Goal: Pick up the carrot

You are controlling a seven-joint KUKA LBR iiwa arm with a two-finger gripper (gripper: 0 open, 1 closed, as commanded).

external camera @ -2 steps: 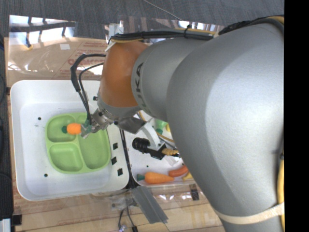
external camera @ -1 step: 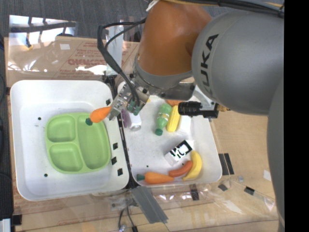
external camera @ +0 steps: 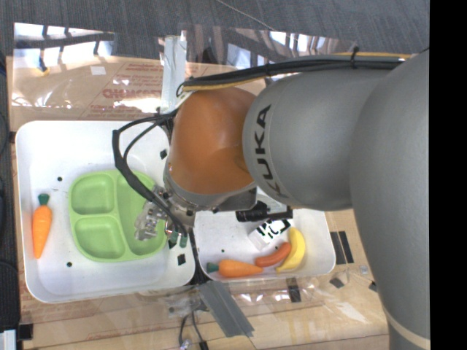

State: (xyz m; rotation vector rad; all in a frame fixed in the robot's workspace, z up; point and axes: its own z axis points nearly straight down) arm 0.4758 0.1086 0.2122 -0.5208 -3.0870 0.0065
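Basically nothing picked yet. One carrot (external camera: 41, 227) lay at 9 o'clock in the left bin (external camera: 29, 141), just beside the green tray (external camera: 95, 217). Another carrot (external camera: 237, 268) sat at 6 o'clock in the right bin (external camera: 321, 257), touching a red pepper (external camera: 273, 256) near a banana (external camera: 294, 250). Arm (external camera: 306, 144) reached in from 3 o'clock, wrist low, gripper (external camera: 152, 223) over the tray's right edge, holding nothing visible; whether it was spread or pressed together, couldn't tell.

- Bulky grey arm (external camera: 343, 130), smooth rounded casing, black "KUKA" lettering.
- Glossy orange band (external camera: 208, 144) above the wrist.
- Black cables (external camera: 128, 148) looped along the casing.
- Small metallic gripper (external camera: 151, 223), possibly with tiny screws; detail blurred.
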